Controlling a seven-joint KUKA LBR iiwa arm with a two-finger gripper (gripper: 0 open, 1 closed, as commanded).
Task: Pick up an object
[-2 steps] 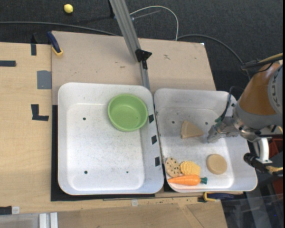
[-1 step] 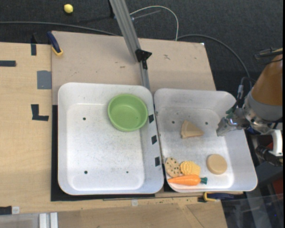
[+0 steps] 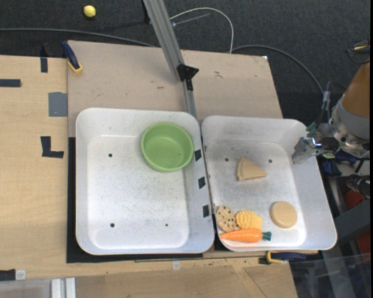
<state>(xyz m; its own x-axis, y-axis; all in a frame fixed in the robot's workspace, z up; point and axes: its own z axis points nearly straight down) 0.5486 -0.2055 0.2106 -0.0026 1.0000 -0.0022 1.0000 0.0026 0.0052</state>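
The right bin (image 3: 311, 185) holds a tan wedge (image 3: 250, 169) near its middle, a round beige disc (image 3: 283, 214) at the front right, and a brown cookie (image 3: 224, 217), a yellow waffle piece (image 3: 248, 218) and an orange carrot (image 3: 242, 235) along its front edge. A green bowl (image 3: 167, 146) sits at the back right of the left bin (image 3: 99, 185). My gripper (image 3: 306, 145) hovers at the right bin's back right edge, to the right of the wedge, with nothing seen in it.
A grey metal pole (image 3: 165, 30) slants from the top down to the gap between the bins. Cables (image 3: 286, 58) run across the dark floor behind the bench. A small yellow ball (image 3: 89, 10) lies on the floor at the far left.
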